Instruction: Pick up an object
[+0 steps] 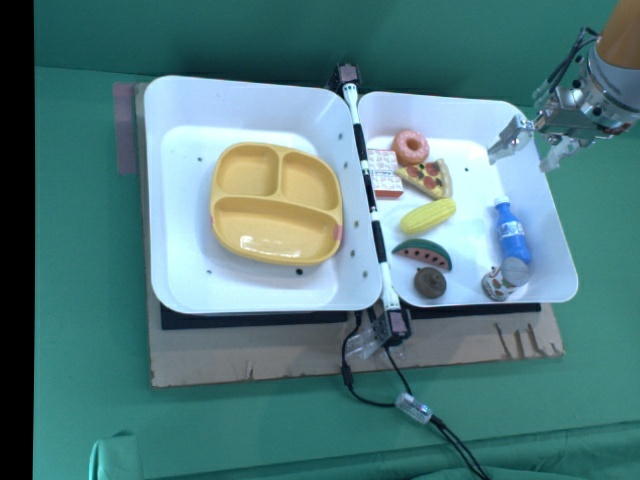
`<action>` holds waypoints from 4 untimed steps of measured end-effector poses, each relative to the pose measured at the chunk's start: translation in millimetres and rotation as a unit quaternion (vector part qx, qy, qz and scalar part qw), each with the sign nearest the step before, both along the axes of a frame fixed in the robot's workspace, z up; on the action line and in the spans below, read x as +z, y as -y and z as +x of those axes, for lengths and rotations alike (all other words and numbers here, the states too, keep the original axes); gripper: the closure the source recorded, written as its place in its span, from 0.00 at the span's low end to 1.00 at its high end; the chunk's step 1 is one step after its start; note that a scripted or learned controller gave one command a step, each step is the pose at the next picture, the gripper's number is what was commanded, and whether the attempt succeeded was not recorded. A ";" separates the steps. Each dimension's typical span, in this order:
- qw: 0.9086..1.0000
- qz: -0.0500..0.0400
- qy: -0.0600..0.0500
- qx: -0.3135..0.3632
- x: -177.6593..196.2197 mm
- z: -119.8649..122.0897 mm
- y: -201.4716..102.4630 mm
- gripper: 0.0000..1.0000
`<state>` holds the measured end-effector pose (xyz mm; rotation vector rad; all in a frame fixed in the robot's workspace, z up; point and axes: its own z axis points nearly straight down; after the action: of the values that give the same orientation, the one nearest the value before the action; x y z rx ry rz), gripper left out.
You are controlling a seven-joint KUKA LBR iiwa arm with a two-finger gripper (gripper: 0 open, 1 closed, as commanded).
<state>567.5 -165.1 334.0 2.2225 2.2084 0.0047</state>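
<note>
Two bins sat on the worktop; the gripper (530, 148) hung open, empty, above the right bin's (545, 228) far edge.

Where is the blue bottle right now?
The blue bottle lies in the right bin, near its right wall, just above a small tipped can and right of the corn cob.

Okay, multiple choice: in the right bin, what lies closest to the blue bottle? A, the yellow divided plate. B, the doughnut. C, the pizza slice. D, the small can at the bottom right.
D: the small can lies just below the blue bottle, at its lower end in the right bin, while the doughnut and pizza slice sit farther left.
</note>
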 end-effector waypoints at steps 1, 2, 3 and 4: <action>1.000 -0.002 0.000 0.000 -138.6 33.3 18.6 0.00; 1.000 -0.005 0.006 -0.001 -146.1 77.9 -55.7 0.00; 1.000 -0.001 -0.001 0.002 -147.3 129.1 -59.6 0.00; 1.000 0.004 -0.008 0.004 -147.3 133.4 -54.6 0.00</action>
<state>700.9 -110.5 186.7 2.2245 2.2291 -0.0034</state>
